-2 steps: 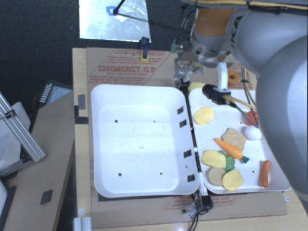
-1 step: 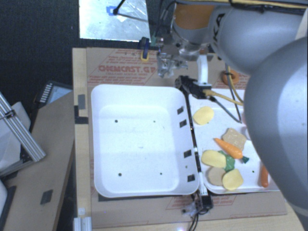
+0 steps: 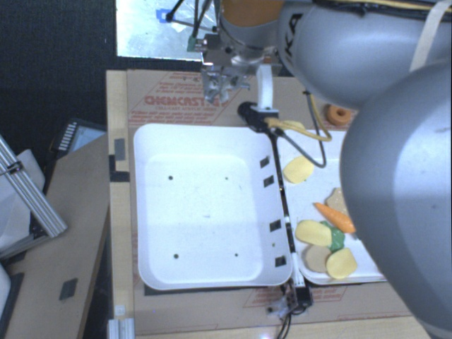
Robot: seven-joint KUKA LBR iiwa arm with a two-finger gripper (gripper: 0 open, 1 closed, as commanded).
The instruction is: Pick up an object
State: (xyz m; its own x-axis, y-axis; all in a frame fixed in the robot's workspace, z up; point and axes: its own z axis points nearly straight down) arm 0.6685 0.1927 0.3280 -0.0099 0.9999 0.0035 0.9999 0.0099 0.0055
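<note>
My gripper (image 3: 219, 90) hangs above the cardboard just behind the far rim of the left bin (image 3: 148, 189), and nothing shows between its small metal fingers. The right bin (image 3: 311, 277) holds several toy foods: a yellow piece (image 3: 298, 169), an orange carrot (image 3: 335, 217), a yellow piece (image 3: 314, 232) beside a green bit (image 3: 336, 239), a tan round piece (image 3: 316, 258) and a yellow round piece (image 3: 342, 263). My grey arm covers most of the right bin.
An orange ring (image 3: 339, 115) lies on the cardboard behind the right bin. A black cable with a yellow strand (image 3: 296, 128) loops from the wrist over the divider between the bins. A metal frame (image 3: 28, 196) stands at the left.
</note>
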